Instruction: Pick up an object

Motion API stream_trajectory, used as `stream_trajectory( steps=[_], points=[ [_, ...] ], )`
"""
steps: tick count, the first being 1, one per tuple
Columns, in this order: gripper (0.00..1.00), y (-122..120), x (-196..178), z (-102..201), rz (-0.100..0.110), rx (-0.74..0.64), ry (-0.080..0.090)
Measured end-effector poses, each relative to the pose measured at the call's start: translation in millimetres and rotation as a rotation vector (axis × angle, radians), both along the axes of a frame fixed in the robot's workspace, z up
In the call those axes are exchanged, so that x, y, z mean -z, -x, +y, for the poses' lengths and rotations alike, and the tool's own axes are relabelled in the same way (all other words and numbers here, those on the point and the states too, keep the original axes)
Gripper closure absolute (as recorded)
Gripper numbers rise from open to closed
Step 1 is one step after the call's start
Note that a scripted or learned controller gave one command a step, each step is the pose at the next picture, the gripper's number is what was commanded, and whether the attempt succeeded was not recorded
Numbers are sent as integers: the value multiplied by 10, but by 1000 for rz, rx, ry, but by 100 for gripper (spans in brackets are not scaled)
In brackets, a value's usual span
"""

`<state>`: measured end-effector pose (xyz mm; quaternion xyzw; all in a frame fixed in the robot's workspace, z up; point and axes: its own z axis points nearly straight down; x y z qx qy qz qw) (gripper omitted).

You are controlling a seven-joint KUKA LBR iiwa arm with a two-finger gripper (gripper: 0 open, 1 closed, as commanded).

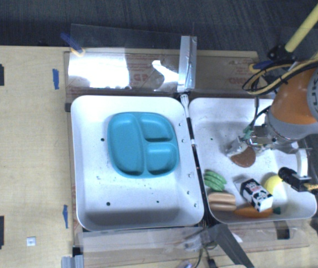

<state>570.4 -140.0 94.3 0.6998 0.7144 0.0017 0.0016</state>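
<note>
In the right bin (215, 113) my gripper (238, 146) hangs low, just above and to the left of a brown oval piece (245, 159) and touching or nearly touching its top edge. Toward the bin's front lie a green pod-like toy (215, 178), a tan bun (221, 200), an orange carrot (253, 210), a black-and-white block (254, 191) and a yellow lemon (274, 184). The grey arm with its orange band (293, 102) reaches in from the right and hides the bin's far right part.
The left bin (86, 149) holds a blue divided plate (143, 143) near its middle. A clear plastic sheet and a metal post (187, 63) stand behind the bins. Yellow and black cables (270, 66) loop at the back right.
</note>
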Motion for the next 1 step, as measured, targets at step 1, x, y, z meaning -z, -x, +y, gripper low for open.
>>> stream_trajectory(
  steps=[1],
  points=[
    [100,-414,-914,698,0,100,-2]
  ],
)
